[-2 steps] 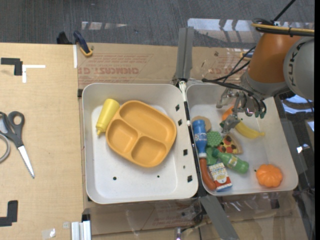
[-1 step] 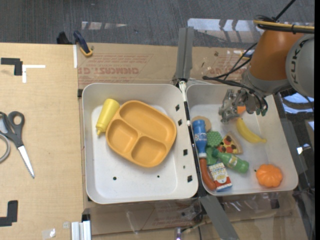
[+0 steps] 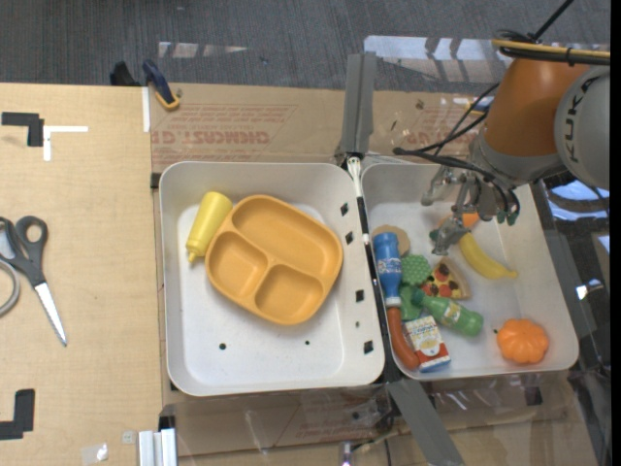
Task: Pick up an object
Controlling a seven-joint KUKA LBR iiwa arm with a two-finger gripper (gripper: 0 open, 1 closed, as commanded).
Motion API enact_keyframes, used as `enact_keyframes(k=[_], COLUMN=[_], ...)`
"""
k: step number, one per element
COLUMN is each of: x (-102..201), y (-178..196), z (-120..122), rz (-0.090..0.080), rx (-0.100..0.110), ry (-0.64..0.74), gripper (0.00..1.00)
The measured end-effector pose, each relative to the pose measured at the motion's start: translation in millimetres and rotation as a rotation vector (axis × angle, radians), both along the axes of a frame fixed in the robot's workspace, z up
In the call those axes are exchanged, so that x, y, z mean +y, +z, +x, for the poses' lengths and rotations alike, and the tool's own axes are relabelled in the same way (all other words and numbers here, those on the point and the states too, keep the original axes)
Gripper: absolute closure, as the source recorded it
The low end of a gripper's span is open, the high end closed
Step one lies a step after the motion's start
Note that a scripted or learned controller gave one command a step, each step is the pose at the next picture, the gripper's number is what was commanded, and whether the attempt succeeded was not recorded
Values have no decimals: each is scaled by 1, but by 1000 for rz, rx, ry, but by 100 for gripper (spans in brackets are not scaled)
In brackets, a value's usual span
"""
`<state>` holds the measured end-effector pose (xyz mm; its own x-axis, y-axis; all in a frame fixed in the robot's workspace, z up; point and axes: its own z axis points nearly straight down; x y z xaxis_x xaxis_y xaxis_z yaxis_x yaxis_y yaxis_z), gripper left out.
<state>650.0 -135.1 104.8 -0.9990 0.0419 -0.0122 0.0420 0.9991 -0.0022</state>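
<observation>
My gripper (image 3: 460, 219) hangs over the upper middle of the right bin (image 3: 408, 178), on the grey arm with the orange band (image 3: 529, 105). A small orange patch shows at its tip; what it belongs to is unclear. Just below and right of it lies a yellow banana (image 3: 488, 260). Lower in that bin are a pizza slice (image 3: 446, 282), a blue bottle (image 3: 387, 265), a green bottle (image 3: 452, 315), a small juice carton (image 3: 428, 344), a red sausage (image 3: 399, 338) and an orange pumpkin-like fruit (image 3: 523, 342).
The left bin (image 3: 262, 362) holds a yellow divided plate (image 3: 274, 257) and a yellow squeeze bottle (image 3: 207, 224). Scissors (image 3: 35, 272) lie on the wooden bench at far left. A metal divider (image 3: 355, 105) runs between the bins at the back.
</observation>
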Motion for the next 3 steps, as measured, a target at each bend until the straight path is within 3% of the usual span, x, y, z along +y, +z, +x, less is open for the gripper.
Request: enact_keyframes(k=[1,2,3], x=[-36,-35,48], y=[-7,5,135], z=[-15,-12,-40], rz=[3,1,4], rx=[3,-5,6], ry=[-155,-151,-141], gripper=[0,100,100])
